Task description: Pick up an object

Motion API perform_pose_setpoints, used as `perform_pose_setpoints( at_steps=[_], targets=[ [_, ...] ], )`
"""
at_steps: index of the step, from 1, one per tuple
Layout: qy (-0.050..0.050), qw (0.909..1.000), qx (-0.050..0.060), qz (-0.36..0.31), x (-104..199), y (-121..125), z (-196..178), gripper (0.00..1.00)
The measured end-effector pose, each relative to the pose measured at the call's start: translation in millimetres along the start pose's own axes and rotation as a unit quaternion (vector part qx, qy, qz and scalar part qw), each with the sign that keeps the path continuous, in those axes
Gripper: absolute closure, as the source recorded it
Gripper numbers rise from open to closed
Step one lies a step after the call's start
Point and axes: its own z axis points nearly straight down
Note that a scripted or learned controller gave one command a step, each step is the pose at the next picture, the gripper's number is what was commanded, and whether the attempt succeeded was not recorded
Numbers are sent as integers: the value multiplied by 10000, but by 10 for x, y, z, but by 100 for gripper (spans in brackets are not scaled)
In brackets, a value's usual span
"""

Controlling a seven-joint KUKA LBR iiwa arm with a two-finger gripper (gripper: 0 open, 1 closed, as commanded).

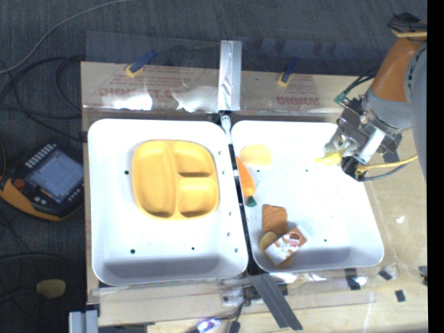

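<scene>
My gripper hangs over the right side of the right bin, reaching in from the right under the orange-banded wrist. A small yellow piece shows right at its tip; whether it is gripped or lies on the bin floor cannot be told. Further left in the same bin are a pale yellow round item, an orange carrot along the left wall, a brown bread-like piece, a small brown lump and a white-and-red packet.
The left bin holds a yellow divided tray. A metal divider post stands behind the bins. A handheld pendant lies on the floor to the left. Cables trail from the wrist.
</scene>
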Motion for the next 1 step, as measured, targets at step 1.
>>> perform_pose_setpoints(
  at_steps=[1],
  targets=[
    [1,9997,3,233,-645,-645,-114,100]
  ],
)
